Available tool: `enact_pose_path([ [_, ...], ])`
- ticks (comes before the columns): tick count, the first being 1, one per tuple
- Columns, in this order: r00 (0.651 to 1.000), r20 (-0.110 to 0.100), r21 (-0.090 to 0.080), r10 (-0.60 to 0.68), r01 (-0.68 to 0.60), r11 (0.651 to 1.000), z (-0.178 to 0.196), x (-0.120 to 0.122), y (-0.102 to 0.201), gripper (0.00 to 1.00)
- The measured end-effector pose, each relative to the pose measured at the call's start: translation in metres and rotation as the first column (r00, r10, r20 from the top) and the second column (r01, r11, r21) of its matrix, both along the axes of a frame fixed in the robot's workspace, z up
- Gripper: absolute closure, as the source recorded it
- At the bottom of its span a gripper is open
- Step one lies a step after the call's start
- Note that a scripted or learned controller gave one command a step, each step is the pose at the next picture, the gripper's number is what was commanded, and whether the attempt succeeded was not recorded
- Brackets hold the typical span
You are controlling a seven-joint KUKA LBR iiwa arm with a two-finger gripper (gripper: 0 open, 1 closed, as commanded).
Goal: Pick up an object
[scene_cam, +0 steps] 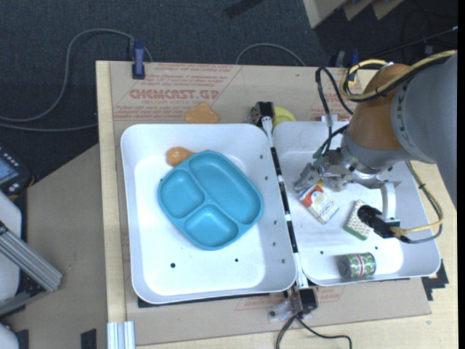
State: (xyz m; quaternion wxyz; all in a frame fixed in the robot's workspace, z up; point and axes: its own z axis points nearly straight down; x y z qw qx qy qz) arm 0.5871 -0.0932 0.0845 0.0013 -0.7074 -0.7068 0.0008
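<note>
tool (317,177) low in right bin (414,257) | right over red-white packet (317,201), probably lining up a grab | grip state: can't tell tbh

Light is bright and even, falling from above. The two white bins (138,195) are close to blown out, their surfaces showing little texture, and the blue tray (211,198) carries soft sheen along its ridges. Shadows are faint and short, with a thin dark line under the near bin edges on the desk (116,107). The floor at the far side stays dim. Focus is soft throughout; fine print on the desk blurs, and the grey arm (429,107) looks slightly smeared at right.
</note>
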Motion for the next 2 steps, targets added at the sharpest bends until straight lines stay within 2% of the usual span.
enact_pose_path([
  [2, 1.000, 0.006, -0.001, 0.002, -0.002, 1.000, 0.000, 0.030, -0.005, 0.00],
])
